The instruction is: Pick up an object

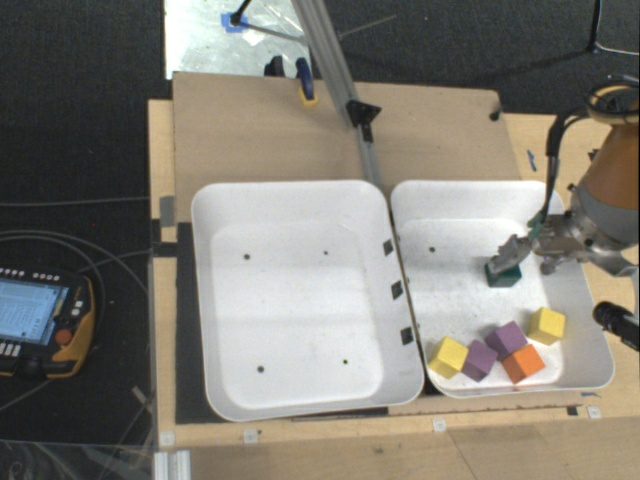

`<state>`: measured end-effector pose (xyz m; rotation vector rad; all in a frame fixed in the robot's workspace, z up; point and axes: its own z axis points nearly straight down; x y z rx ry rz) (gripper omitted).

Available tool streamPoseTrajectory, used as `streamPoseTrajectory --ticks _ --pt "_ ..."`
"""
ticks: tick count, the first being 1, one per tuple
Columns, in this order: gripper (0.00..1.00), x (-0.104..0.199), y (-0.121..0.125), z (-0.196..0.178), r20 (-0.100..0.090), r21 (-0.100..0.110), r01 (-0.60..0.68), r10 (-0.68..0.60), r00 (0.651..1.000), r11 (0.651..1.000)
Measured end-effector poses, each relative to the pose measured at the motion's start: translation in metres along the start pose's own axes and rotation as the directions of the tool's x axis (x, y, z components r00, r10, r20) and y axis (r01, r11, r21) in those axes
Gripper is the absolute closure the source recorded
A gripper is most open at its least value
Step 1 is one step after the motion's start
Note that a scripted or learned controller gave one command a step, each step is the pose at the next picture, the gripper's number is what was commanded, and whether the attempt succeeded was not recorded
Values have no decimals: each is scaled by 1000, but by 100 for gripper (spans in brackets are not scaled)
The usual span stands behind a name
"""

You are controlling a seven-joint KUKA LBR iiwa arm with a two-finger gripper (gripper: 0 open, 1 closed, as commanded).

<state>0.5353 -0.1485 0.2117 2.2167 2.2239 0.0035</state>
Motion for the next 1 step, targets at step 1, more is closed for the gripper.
streamPoseTrajectory --ticks 1 --pt "0 -65 35 -24 6 -6 -4 4 1000 1000"
